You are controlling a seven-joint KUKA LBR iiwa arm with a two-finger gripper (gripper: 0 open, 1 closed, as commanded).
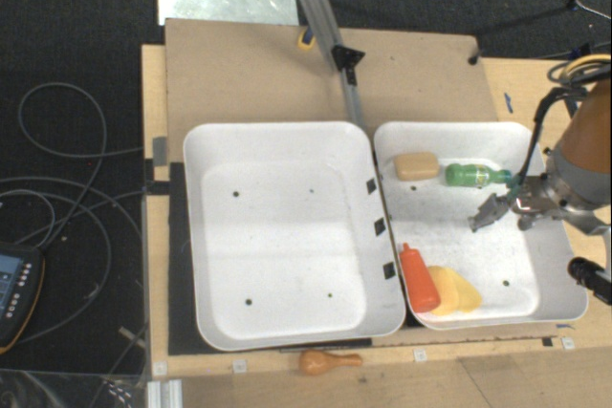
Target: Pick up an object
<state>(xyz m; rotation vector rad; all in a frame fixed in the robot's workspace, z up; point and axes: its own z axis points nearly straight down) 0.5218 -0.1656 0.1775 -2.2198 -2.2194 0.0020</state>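
Four objects lie in the right bin [559,306], where the gripper [499,208] hangs spread apart, grasping nothing.

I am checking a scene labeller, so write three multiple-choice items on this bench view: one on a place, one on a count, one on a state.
1. Where does the green bottle lie?
A. In the left bin
B. In the right bin, near its far wall
C. On the bench outside the bins

2. How many things lie in the right bin?
A. Two
B. Four
C. Six

3. What state is the orange bottle in?
A. Lying in the bin, beside the yellow item
B. Standing on the carpet
C. Gripped by the hand

Answers: 1 B, it lies next to the tan block in the right bin. 2 B, tan block, green bottle, orange bottle, yellow item. 3 A, it lies flat by the bin's left wall, away from the hand.
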